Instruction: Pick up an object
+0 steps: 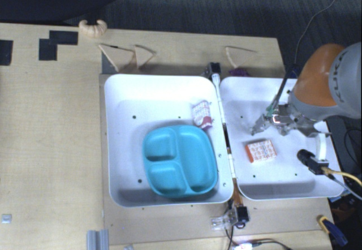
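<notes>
An orange and white packet (pixel 261 151) lies flat in the right bin (pixel 243 93), near its middle. My gripper (pixel 261 126) hangs just above and slightly behind the packet, fingers pointing down-left, with nothing seen between them. In the left bin (pixel 121 102) a blue divided plate (pixel 180 159) rests tilted toward the front right, and a small white and red wrapper (pixel 202 113) lies just behind it near the divider.
The grey arm with its orange band (pixel 319 82) reaches in over the right bin's far right side. A dark purple object (pixel 240 72) peeks over the right bin's back rim. Wooden bench surface spreads to the left.
</notes>
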Motion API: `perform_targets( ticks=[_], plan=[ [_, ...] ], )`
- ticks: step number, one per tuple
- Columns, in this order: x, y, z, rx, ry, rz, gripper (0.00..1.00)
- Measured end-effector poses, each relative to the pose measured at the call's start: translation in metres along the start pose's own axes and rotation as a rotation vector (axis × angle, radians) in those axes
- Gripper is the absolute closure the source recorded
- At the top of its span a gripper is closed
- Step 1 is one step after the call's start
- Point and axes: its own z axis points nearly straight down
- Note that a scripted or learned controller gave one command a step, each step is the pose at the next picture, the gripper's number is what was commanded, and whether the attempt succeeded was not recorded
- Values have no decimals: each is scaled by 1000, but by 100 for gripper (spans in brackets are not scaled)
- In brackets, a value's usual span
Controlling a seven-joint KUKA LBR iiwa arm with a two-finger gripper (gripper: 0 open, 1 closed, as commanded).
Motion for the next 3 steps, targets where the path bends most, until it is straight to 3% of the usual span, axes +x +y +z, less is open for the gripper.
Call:
perform_targets(
  ticks=[1,2,3],
  plan=[
    [38,-69,-1,-3,1,1,0],
    [39,-67,-13,-9,0,0,100],
    [105,-49,-99,3,3,-3,100]
  ],
)
